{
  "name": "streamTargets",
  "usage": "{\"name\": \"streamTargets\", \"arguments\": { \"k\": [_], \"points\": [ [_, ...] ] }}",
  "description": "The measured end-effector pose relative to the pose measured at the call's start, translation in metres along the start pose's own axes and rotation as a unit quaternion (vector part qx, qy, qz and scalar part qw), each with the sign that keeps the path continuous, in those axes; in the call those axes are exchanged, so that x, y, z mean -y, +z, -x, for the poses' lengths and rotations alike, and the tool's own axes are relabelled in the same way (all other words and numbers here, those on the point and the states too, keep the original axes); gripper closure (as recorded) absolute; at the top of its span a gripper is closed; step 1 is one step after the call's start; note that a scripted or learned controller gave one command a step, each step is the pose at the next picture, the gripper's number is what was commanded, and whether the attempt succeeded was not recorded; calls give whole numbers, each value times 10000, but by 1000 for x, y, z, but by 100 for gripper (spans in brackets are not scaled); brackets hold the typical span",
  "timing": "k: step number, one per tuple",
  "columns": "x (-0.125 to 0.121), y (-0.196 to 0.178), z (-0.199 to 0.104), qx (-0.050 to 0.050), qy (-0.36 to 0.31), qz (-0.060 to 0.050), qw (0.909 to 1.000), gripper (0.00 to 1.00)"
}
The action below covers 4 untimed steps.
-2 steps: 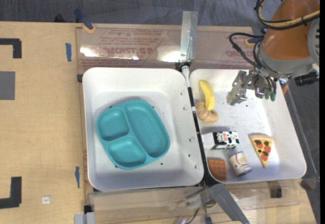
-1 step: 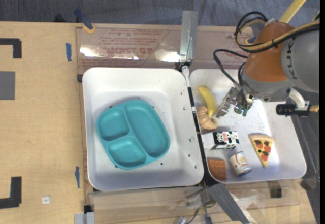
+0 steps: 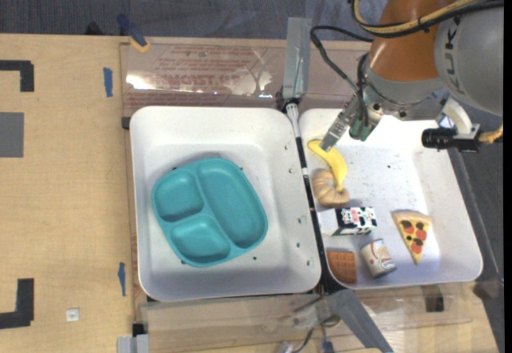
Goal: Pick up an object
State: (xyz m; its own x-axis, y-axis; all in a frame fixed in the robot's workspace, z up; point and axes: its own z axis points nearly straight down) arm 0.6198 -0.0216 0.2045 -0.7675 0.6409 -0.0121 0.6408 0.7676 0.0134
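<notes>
Writing: part of "KU" shows in dark letters on the grey arm (image 3: 472,47) at the right edge; faint red print on the clear sheet (image 3: 210,71) behind the left bin is too blurred to read.
Surface: a tan bench (image 3: 60,199) with black corner marks and blue tape bits; dark grey carpet beyond.
Left bin (image 3: 152,135): holds a teal divided tray (image 3: 210,211).
Right bin (image 3: 436,175): banana (image 3: 334,163) near the dividing wall, a brown pastry (image 3: 327,189) touching its lower end, a black-and-white carton (image 3: 356,219) just below, a waffle (image 3: 342,265) and a small can (image 3: 378,257) at the near edge, a pizza slice (image 3: 414,233) to their right.
Gripper (image 3: 352,127): above the right bin's far left corner, just beside the banana's top end; jaw state cannot be told, nothing seen between the fingers.
Open room: the right bin's far and right floor is bare white; the items crowd its left and near sides.
</notes>
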Motion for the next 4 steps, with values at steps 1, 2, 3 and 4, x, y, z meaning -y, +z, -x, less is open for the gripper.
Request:
{"name": "streamTargets", "arguments": {
  "k": [1,2,3,4],
  "points": [
    [13,-6,-112,-59,-259,-43,9996,100],
    [-45,-45,-214,-47,717,-38,9974,100],
    [-91,-26,-259,-41,2277,-74,9737,100],
    [-88,94,-262,-40,4451,-119,8954,100]
  ]
}}
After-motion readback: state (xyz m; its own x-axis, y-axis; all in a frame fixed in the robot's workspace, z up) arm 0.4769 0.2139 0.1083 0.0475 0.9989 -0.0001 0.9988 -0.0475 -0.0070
